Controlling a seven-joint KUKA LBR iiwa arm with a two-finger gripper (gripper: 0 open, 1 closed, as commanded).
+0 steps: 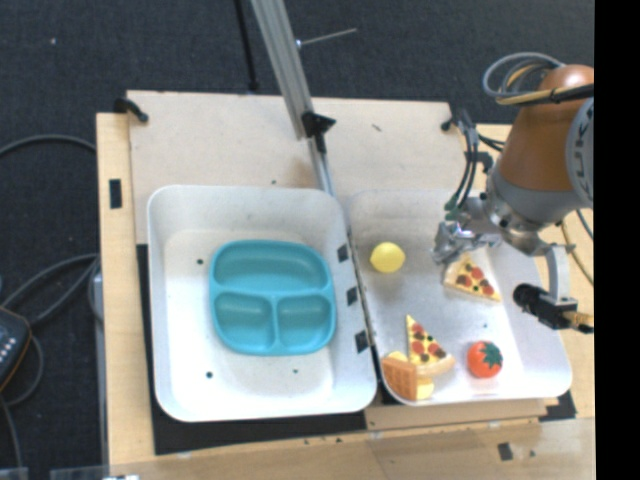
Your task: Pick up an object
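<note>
Pizza slices, a ball and a tomato are seen in the right bin [520, 383], which serves as the landmark for what follows. The gripper [452, 244] is positioned over the upper middle of that bin, hung from the grey and orange arm [545, 158] that enters from the bin's right side. Whether its fingers are spread or closed cannot be told, since they are seen from above as one dark metallic cluster. Nothing is seen held between them. A pizza slice [472, 279] is found just below the gripper, so close that touching cannot be ruled out. A yellow ball [388, 258] is placed near the bin's left wall, level with the gripper and apart from it. A second pizza slice [422, 355], with a thick crust, is laid against the bin's lower left corner. A red tomato [485, 359] is set beside it, nearer the bin's lower right. To the left of the right bin, touching it, the left bin [175, 218] is seen, and a blue divided tray [270, 297] is laid in its middle.
</note>
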